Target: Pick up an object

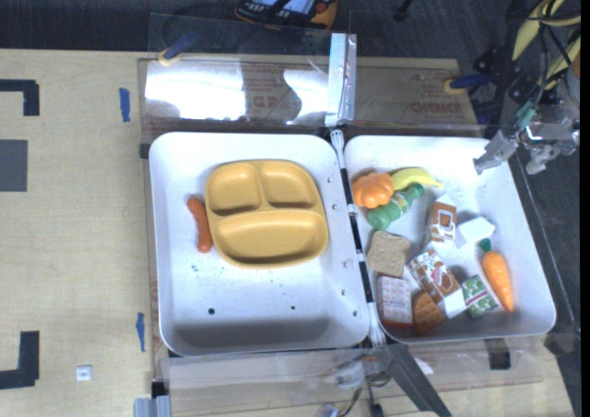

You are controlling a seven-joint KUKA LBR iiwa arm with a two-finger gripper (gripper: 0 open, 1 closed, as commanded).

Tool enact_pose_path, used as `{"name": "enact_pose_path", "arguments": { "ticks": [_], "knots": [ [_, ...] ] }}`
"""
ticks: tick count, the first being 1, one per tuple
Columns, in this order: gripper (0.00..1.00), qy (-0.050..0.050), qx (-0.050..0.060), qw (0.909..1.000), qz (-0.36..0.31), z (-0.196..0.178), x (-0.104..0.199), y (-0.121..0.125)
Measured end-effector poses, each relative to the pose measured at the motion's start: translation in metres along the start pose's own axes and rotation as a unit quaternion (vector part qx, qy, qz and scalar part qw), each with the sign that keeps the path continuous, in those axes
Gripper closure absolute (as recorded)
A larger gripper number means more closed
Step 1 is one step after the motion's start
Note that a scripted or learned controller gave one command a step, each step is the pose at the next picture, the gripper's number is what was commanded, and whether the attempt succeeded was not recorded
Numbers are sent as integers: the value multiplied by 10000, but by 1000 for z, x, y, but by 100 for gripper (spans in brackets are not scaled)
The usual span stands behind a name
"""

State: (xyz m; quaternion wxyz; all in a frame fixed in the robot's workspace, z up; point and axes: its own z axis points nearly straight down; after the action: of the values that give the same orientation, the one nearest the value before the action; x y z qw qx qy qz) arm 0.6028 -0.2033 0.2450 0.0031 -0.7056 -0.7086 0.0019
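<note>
My gripper (491, 155) hangs over the far right corner of the right bin (539, 309), above a bare patch of its floor, with nothing seen in it. Several toy foods lie in that bin. An orange pumpkin (372, 189), a yellow banana (415, 177) and a green bottle (393, 209) sit at its far left. A bread slice (389, 254) lies below them. Small cartons (442, 221) (436, 275) fill the middle. At the near right rests a carrot (499, 279).
The left bin (175, 304) holds a yellow divided plate (265, 212) and an orange sausage (200, 223) beside its left edge. A raised divider (355, 240) separates the bins. Cables and a stand (544, 28) crowd the far right.
</note>
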Motion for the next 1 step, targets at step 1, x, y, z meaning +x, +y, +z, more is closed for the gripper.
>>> {"name": "enact_pose_path", "arguments": {
  "ticks": [1],
  "knots": [
    [0, -1, -7, 9968, -797, 132, 26, 13]
  ]
}}
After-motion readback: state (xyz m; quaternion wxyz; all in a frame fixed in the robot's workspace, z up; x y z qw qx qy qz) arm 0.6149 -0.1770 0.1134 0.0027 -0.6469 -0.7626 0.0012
